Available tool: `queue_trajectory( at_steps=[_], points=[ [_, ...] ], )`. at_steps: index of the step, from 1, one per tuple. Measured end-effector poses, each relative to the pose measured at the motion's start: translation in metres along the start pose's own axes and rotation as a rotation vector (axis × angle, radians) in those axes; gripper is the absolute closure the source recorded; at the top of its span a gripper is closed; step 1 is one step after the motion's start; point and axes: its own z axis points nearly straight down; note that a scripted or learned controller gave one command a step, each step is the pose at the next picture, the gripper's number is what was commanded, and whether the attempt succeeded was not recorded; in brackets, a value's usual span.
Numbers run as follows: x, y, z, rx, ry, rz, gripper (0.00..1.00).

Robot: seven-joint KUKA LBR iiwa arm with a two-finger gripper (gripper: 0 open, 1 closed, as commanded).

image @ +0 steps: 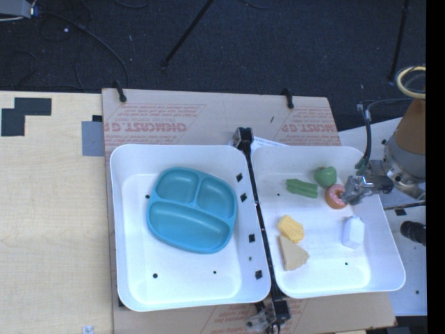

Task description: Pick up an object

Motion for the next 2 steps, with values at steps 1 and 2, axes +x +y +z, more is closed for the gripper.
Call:
queue_trajectory(
  at_steps=[1,2],
  points=[
    [-0.002,-0.006,-0.058,-0.001,0.0,-0.003,1.0],
    [0.049,0.001,-0.059,0.005,0.003,-0.007,1.0]
  ],
)
